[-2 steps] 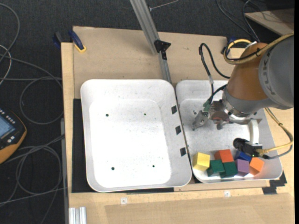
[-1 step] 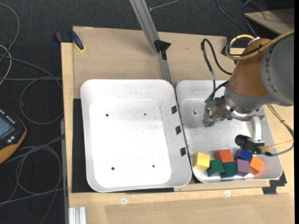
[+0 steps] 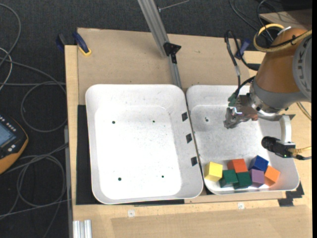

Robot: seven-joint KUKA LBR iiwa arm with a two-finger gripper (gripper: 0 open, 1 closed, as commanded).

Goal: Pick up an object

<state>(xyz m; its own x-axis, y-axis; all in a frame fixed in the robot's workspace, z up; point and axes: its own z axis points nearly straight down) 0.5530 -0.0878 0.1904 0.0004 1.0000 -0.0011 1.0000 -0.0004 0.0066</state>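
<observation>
I have the gripper hanging above the right bin, its fingers apparently carrying nothing though I cannot tell their spread, well apart from the coloured blocks bunched against the near wall, awaiting a pick.

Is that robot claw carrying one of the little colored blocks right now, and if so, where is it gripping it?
Nothing is held. The gripper hangs over a bare part of the right bin, while the blocks lie clustered at the bin's near edge, apart from it.
</observation>
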